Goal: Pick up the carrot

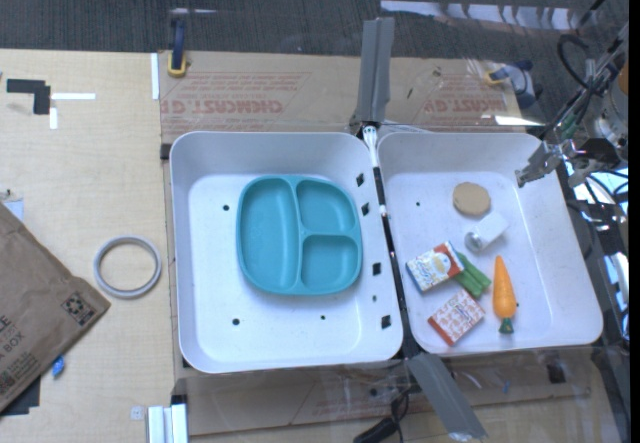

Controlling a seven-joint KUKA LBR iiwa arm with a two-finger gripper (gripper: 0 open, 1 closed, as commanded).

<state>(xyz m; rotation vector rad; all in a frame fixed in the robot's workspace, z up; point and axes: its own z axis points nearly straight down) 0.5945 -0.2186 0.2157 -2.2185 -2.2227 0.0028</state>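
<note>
The carrot point(503, 292) is orange with a small green stalk end pointing toward the front. It lies in the right bin point(560, 231), near that bin's front right corner. The gripper point(545, 163) shows as a grey tip with cables at the right edge. It hangs over the right bin's back right corner, well behind the carrot and apart from it. Nothing is seen held in it.
Beside the carrot lie a green vegetable point(473, 277), two small snack packets point(433, 266) point(457, 317), a white cylinder point(487, 231) and a tan round biscuit point(471, 198). The left bin point(200, 261) holds a teal divided plate point(300, 234). A tape ring point(127, 264) rests on the bench.
</note>
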